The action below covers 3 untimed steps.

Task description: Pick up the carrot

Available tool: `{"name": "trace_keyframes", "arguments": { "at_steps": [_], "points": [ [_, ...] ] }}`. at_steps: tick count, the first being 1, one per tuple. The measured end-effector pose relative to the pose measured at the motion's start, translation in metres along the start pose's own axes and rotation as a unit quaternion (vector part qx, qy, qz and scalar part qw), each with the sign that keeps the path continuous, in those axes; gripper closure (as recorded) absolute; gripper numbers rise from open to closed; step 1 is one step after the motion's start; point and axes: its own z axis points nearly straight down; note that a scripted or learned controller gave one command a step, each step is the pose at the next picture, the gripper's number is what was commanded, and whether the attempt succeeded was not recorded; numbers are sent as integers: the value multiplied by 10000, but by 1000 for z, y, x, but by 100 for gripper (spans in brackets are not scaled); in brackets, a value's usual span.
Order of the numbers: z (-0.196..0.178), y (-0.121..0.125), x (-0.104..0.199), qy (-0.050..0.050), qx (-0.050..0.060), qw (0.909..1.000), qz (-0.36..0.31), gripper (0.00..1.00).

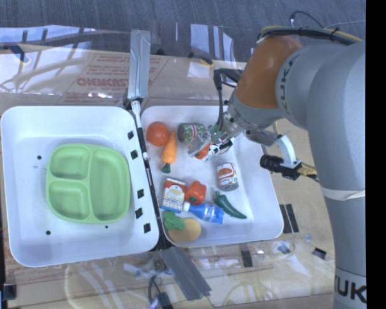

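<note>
From my end, the yellow potato-looking piece (186, 229) sits at the right bin's (264, 205) near edge, by the blue bottle (204, 212). The carrot (169, 150) lies toward that bin's far-left corner, beside the tomato (157, 134). My pincer (213, 140) hangs over the can (192, 132) near the far edge; can't tell how wide it's open.

This is a robotics lab bench, not a home or a shop. A grey industrial arm (321, 108) with an orange band reaches in from three o'clock over two shallow white bins (13, 172) set side by side. Flattened printed cardboard (83, 76) lines the bench toward twelve o'clock, strips of tape (186, 272) hold things down near six o'clock, and grey carpet (116, 2) covers the floor beyond.
</note>
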Motion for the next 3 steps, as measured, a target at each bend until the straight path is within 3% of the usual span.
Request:
{"name": "trace_keyframes", "arguments": {
  "at_steps": [1,2,3],
  "points": [
    [0,0,0,4,3,10000,-1,0],
    [40,-10,6,-127,-159,9976,665,0],
    [24,2,18,-22,-36,9919,1271,0]
  ]
}}
